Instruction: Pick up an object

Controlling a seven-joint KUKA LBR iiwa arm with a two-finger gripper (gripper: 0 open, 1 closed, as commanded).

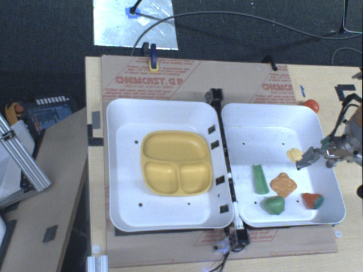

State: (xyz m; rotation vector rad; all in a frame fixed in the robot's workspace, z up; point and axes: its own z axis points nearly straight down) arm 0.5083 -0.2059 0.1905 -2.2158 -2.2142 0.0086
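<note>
Objects for picking all lie in the right bin (244,123). Going from the left: the left bin (122,152) holds a yellow divided plate (174,162) at its middle. Across the divider, a green stick (260,178) lies lengthwise, with a green rounded piece (274,204) nearer, an orange waffle-like piece (283,184) just right of the stick, a small pale yellow piece (294,154) farther back, and a red piece with a green end (312,200) at the near right. The gripper (308,158) hovers just beside the yellow piece; whether it is clenched or released I cannot tell.
</note>
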